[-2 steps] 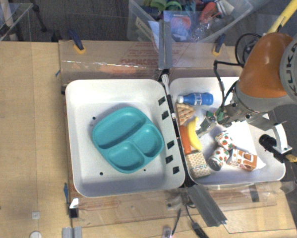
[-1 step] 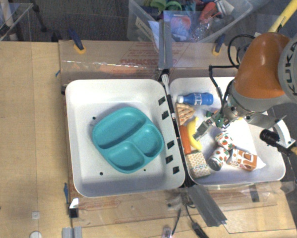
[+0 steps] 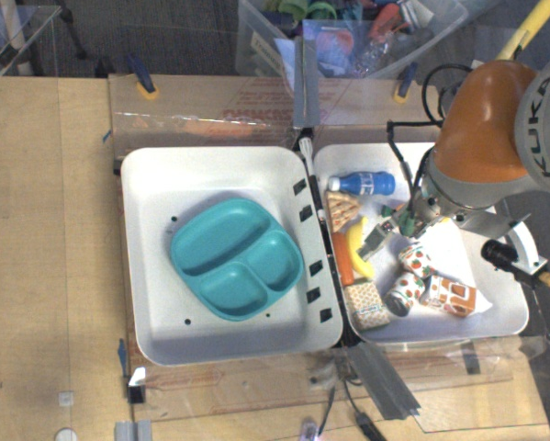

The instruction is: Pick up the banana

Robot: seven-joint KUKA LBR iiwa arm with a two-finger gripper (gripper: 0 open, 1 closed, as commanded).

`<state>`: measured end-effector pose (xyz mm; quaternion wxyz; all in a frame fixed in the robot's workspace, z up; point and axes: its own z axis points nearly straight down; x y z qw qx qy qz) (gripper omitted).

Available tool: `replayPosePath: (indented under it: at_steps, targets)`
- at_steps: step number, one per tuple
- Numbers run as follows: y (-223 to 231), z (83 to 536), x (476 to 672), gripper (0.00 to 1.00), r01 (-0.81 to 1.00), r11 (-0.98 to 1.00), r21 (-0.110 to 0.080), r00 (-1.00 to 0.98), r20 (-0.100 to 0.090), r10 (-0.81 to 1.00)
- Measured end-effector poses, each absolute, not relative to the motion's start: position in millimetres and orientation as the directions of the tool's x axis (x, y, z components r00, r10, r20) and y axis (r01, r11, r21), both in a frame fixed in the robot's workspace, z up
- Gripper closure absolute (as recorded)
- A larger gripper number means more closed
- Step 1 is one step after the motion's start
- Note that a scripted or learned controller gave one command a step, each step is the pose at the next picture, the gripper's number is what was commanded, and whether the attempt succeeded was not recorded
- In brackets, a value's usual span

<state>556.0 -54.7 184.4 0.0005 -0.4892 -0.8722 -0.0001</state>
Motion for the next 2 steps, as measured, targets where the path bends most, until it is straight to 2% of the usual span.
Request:
replayPosePath:
  at_steps: [2]
  targets:
    - [-54.7,184.4,556.0,0.0,0.853,0.521,0.0,-0.521,0.001,0.853]
